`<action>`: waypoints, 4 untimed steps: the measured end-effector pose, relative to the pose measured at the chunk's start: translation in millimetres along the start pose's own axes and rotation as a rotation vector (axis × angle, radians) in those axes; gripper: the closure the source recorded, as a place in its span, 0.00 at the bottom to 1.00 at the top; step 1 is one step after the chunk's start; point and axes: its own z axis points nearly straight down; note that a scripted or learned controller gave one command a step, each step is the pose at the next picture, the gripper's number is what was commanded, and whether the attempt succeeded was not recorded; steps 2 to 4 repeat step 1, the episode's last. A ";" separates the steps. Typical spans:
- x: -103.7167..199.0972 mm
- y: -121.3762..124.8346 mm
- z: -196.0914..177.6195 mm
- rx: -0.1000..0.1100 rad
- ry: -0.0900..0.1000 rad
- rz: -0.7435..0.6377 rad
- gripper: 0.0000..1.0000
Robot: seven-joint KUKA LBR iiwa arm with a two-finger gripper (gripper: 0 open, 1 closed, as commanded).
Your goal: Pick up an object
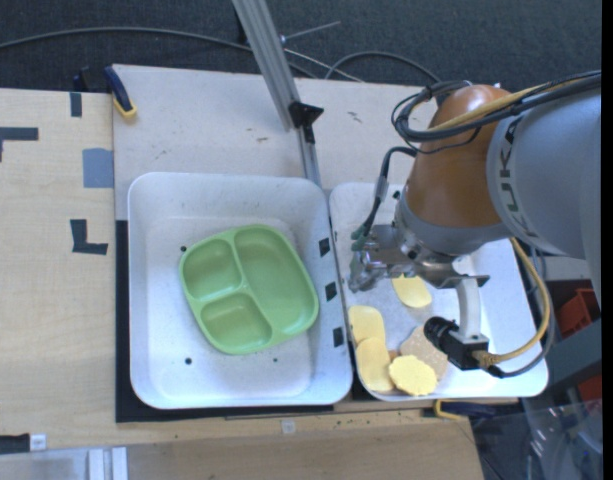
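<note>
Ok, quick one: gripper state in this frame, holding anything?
Gripper: low in the right bin, above the yellow pieces; whether it is open, closed or holding something cannot be told.

A green divided plate [249,288] is seen in the left bin [146,268]. A grey metal rod [269,53] and black cables [106,38] are seen at the top.

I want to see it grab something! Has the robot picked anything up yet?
Not yet. The tool is down in the right bin, close to the yellow pieces, with nothing seen between its fingers. The green tray lies in the left bin. Grabbing and lifting remain.
</note>
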 end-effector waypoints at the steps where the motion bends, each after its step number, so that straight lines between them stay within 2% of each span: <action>1: 62.6 -1.5 -3.2 -0.001 0.000 -0.002 1.00; 4: 62.6 -1.5 -3.2 -0.001 0.000 -0.002 1.00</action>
